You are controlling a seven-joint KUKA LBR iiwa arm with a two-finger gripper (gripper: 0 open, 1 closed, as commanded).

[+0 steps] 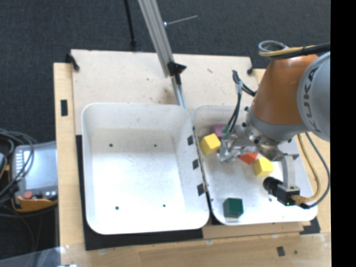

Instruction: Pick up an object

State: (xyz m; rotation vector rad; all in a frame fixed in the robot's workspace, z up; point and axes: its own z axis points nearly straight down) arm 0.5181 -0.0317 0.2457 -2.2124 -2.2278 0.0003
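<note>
Several small blocks lie in the right bin (253, 218). A yellow block (210, 143) sits at its left side, with a pink piece (219, 130) just behind it. An orange-red block (248, 158) and a second yellow block (263, 166) lie close together under the wrist. A green block (233, 207) rests near the front rim. My gripper (227, 152) hangs low in the bin between the left yellow block and the orange-red one. Nothing shows between its fingers.
The left bin (136, 168) lies beside the right one, sharing a middle rim. A slanted aluminium post (158, 38) rises from behind the bins. The arm's bulky orange wrist (286, 96) covers the right bin's back right part. Cables hang by the wrist.
</note>
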